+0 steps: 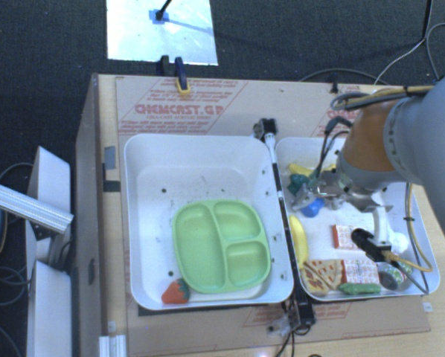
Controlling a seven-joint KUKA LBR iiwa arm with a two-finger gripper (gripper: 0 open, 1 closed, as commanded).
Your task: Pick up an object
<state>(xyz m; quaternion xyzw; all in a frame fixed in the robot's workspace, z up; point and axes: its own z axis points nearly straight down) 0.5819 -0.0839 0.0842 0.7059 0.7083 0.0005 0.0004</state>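
Hidden, cropped and unclear parts

Arm [423, 136] cut off at the right edge. Gripper [309, 192] mostly masked by the wrist, finger state impossible to tell. Blue object [312, 208] beneath it too small to identify. Yellow item [300, 169] partly covered by the wrist. Strawberry-like toy [175, 292] partly tucked under the green tray [222, 244]. Right bin [425, 253] partly covered by the arm.

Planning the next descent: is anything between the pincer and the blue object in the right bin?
Nothing visible does. The pincer hangs right at the small blue object near the right bin's left side. A yellow piece lies just behind and the banana just in front, both beside it, not over it.
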